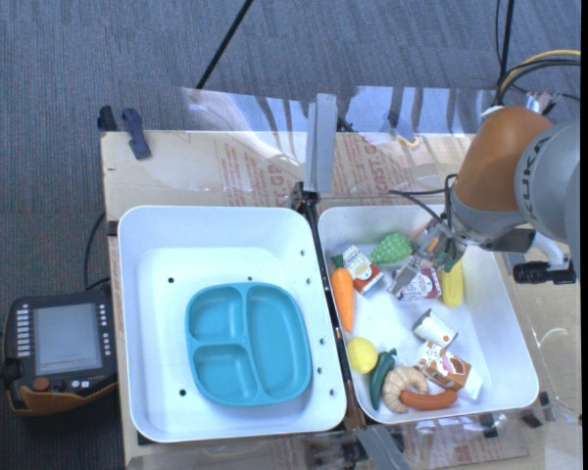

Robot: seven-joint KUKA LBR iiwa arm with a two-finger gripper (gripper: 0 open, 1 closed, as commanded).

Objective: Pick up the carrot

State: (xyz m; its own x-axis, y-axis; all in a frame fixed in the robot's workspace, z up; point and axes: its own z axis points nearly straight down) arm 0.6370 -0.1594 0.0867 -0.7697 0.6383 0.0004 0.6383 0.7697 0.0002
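The carrot [344, 298] lies lengthwise along the left wall of the right bin [500, 306], orange and tapering toward the front. My gripper [417, 263] hangs over the back middle of the same bin, to the right of the carrot and apart from it, just above a red-and-white packet [422, 285]. Nothing shows between the fingers.
Around the carrot lie a small carton [360, 263], a green bumpy item [393, 249], a yellow corn-like piece [453, 285], a lemon [363, 355], a green pepper [381, 377], a croissant and sausage [423, 398], and cans. The left bin [157, 253] holds a blue divided plate [247, 343].
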